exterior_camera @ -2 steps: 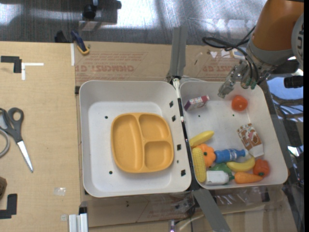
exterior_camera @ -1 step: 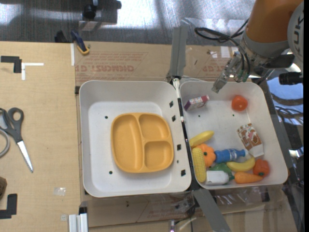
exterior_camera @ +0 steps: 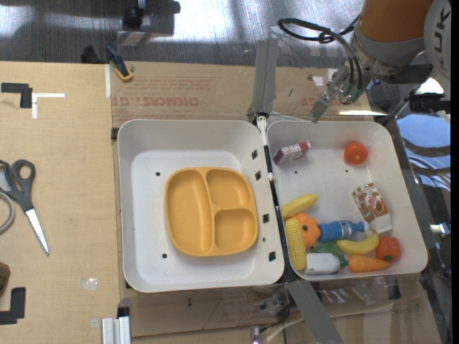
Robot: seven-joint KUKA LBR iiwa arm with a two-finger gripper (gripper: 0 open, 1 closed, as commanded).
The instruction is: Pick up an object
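Bench top (exterior_camera: pixel 57 192) of pale plywood, well left of the jaws. Scissors (exterior_camera: pixel 25 199) with grey handles lie at its far left edge. Brown cardboard sheet (exterior_camera: pixel 186 92) with reversed red print lies flat, left of the jaws. Behind it, grey ribbed floor (exterior_camera: pixel 229 13) with bright streaks of light. Blue cloth (exterior_camera: pixel 430 131) low to the jaws' right.

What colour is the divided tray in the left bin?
Yellow-orange all over; the divided tray shows plainly in the camera view.

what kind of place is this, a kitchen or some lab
Likely a robotics lab bench, not a kitchen: a robot arm over two white bins, toy food for grasping, scissors on the bench.
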